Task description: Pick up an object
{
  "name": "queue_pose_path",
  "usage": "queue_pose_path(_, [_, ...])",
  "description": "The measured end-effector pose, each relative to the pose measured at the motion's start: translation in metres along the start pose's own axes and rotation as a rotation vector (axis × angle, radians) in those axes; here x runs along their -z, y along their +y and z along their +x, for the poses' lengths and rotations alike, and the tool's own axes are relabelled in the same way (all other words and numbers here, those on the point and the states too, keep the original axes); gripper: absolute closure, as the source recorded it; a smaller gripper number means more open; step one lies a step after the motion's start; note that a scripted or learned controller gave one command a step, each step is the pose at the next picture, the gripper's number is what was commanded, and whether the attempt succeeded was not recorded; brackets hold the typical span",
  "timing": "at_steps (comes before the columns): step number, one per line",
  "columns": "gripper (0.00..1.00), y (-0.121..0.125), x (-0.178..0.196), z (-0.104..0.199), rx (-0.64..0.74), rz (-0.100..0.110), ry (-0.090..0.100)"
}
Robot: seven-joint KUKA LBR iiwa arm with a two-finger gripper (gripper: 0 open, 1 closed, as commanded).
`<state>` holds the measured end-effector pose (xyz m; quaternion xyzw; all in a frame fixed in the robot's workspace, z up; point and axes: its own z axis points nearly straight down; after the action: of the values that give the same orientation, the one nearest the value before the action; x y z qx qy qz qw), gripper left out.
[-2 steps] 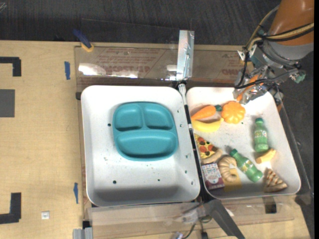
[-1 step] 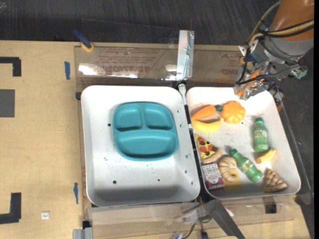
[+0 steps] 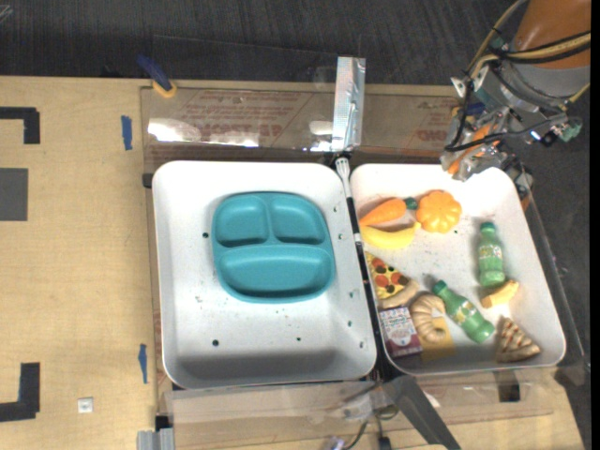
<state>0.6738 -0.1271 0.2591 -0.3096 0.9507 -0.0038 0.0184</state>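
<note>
Gripper (image 3: 480, 154) being held just beyond the right bin (image 3: 539, 251), above the pumpkin (image 3: 439, 210); grip state impossible to tell.

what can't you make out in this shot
- Claw: camera view, lost in wrist cables and fittings, so its state is unclear.
- Arm: cut off by the top edge.
- Box: label print too small to read.
- Pastry: too blurred to identify for sure.

Open floor around teal divided plate (image 3: 272, 247) in left bin (image 3: 178, 204), widest along near wall. Right bin (image 3: 548, 317) crowded: pumpkin (image 3: 439, 210), carrot (image 3: 386, 214), two green bottles (image 3: 489, 253) packed close. Narrow bare patch mid-bin, between pumpkin and donut (image 3: 433, 319).
</note>
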Motion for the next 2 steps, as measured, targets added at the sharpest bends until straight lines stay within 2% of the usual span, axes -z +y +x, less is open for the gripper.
queue_pose_path(1, [1.0, 0.069, -0.05, -0.031, 0.018, -0.021, 0.027])
queue_pose_path(2, [1.0, 0.062, 0.002, -0.039, 0.212, -0.014, 0.019])
